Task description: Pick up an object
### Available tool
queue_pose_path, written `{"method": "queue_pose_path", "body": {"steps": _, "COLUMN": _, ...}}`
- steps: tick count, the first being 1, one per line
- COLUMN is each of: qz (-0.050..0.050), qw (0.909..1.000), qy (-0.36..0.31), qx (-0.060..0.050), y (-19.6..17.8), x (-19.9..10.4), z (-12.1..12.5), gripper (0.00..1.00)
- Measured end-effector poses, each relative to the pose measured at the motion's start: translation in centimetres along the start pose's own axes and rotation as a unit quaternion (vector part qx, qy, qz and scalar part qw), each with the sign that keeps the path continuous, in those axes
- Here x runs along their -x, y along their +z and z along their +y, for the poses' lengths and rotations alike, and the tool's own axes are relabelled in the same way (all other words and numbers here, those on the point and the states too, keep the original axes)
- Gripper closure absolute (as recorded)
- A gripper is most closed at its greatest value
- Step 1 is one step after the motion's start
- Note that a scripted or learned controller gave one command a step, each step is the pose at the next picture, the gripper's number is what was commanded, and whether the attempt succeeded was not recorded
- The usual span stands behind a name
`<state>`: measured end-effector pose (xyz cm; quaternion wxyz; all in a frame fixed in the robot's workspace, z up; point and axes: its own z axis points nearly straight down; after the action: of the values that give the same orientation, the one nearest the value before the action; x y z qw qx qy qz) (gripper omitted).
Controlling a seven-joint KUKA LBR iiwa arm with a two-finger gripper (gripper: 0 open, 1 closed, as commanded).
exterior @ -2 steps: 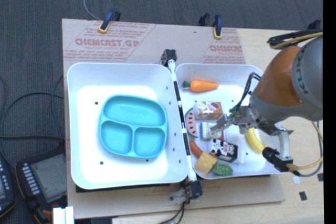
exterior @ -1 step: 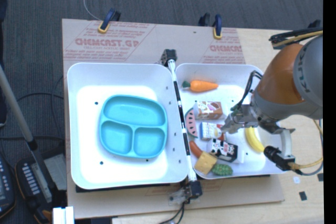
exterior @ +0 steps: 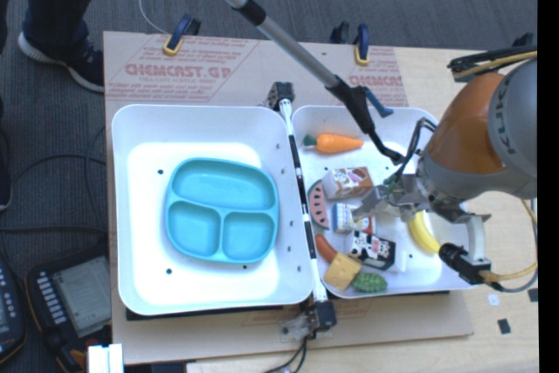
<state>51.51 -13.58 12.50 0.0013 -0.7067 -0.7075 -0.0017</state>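
Observation:
The right bin (exterior: 410, 273) holds several toy foods: an orange carrot (exterior: 336, 142) at the back, a brown carton (exterior: 349, 181), a watermelon slice (exterior: 316, 205), a small white and blue pack (exterior: 343, 216), a banana (exterior: 423, 233), a black and white carton (exterior: 376, 249), a yellow block (exterior: 341, 272), a green piece (exterior: 370, 282) and an orange-red piece (exterior: 325, 247). My gripper (exterior: 377, 200) hangs low over the bin's middle, between the brown carton and the banana, just right of the white and blue pack. Whether it touches any of them is unclear.
The left bin (exterior: 144, 144) bears a blue divided plate (exterior: 223, 210). A long grey grabber pole (exterior: 288, 44) slants in from the top left, its black claw (exterior: 384, 148) ending close behind my gripper. A person's shoe (exterior: 83, 58) stands beyond the board. Two clamps (exterior: 179, 32) (exterior: 361, 39) grip the back edge.

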Motion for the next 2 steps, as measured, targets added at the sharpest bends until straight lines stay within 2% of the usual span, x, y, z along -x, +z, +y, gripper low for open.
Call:
{"method": "queue_pose_path", "body": {"steps": 1, "qz": -0.005, "qw": 0.9999, "qy": 0.002, "qx": 0.009, "y": 3.4, "x": -3.2, "z": -2.6, "gripper": 0.00}}
{"method": "queue_pose_path", "body": {"steps": 2, "qz": -0.006, "qw": 0.9999, "qy": 0.002, "qx": 0.011, "y": 2.3, "x": -3.1, "z": -2.4, "gripper": 1.00}}
